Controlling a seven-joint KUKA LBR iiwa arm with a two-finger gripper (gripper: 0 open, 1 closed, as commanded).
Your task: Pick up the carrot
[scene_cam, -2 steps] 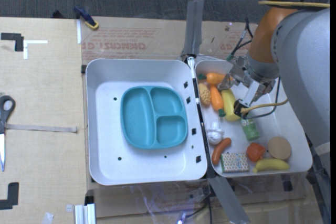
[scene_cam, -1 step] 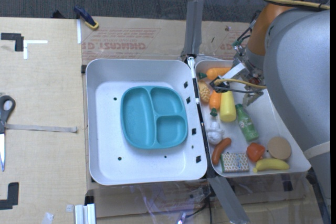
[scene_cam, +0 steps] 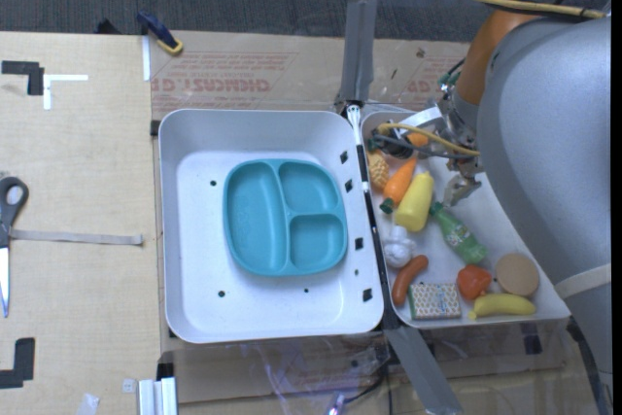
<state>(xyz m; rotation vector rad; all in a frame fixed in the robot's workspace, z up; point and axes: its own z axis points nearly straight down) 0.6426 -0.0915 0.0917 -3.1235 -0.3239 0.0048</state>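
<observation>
The gripper (scene_cam: 465,178) is seen low in the right bin (scene_cam: 544,306), just right of the carrot (scene_cam: 399,180); whether it is open or closed cannot be told, since it is crowded by cables and the arm's grey bulk. Nothing can be made out as held. The carrot lies tilted near the bin's upper left corner, touching the yellow bottle (scene_cam: 415,202) on its right and a corn cob (scene_cam: 378,172) on its left. Below the carrot are found a green bottle (scene_cam: 459,235), garlic (scene_cam: 397,249), a sausage (scene_cam: 409,276) and a banana (scene_cam: 503,305). A miss is judged likely: the yellow bottle could be pinched instead of the carrot, or the carrot shoved against the bin wall, because the neighbours are packed so tightly.
</observation>
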